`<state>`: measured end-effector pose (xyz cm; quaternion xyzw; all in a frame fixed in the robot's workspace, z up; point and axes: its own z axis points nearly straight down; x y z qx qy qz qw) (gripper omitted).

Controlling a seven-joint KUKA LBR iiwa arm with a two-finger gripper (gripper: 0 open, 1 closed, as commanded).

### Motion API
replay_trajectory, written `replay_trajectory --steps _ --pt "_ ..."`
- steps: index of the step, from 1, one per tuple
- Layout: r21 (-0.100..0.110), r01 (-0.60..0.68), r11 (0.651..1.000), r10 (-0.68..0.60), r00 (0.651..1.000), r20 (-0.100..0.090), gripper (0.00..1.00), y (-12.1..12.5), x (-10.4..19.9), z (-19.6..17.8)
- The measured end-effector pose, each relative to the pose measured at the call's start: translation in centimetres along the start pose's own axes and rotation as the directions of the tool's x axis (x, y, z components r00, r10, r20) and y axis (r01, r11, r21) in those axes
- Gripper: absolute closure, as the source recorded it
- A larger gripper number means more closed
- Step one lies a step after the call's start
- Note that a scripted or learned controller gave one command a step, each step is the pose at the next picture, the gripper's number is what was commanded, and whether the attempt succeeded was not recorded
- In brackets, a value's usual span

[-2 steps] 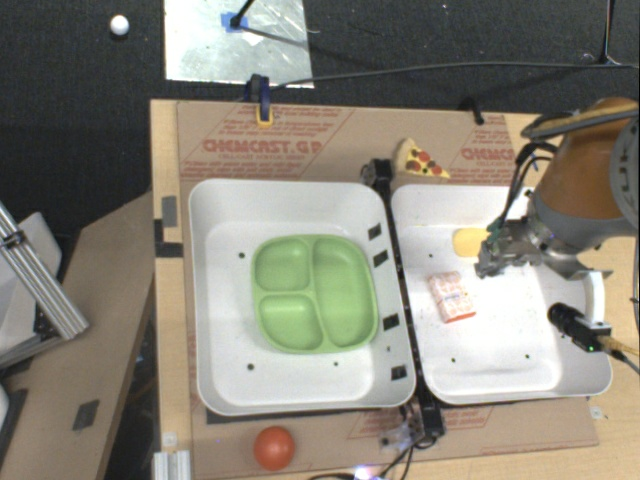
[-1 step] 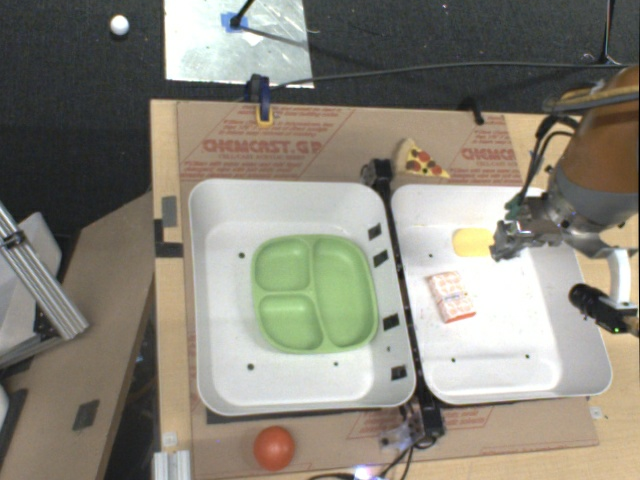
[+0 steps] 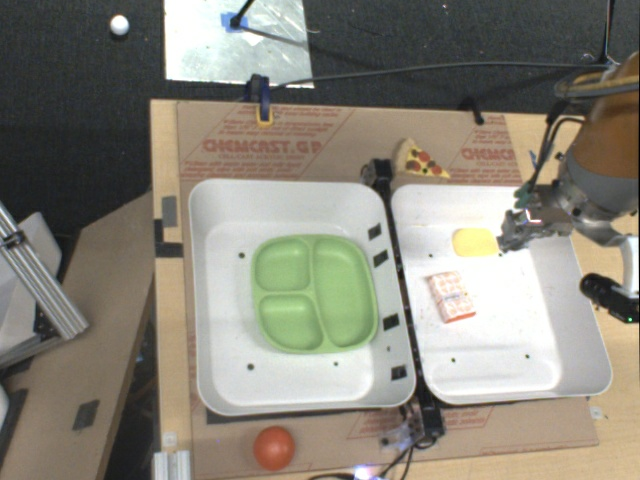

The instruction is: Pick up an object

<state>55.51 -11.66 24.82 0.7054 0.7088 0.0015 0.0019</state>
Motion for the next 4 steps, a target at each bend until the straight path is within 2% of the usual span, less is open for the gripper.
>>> replay_trajectory --steps 1,2,3,4 --pt "0.001 0.005 1.000 -0.005 1.000 -0.002 1.00 1.5 5.9 -0.4" --pt "0.004 0.005 1.000 -0.005 1.000 -0.002 1.00 2.4 11.1 1.0" --pt "0.002 0.005 1.000 -0.005 1.000 -0.002 1.00 4.9 16.7 1.4" --pt "0.003 0.005 1.000 -0.005 1.000 -0.003 1.00 6.3 22.0 2.7"
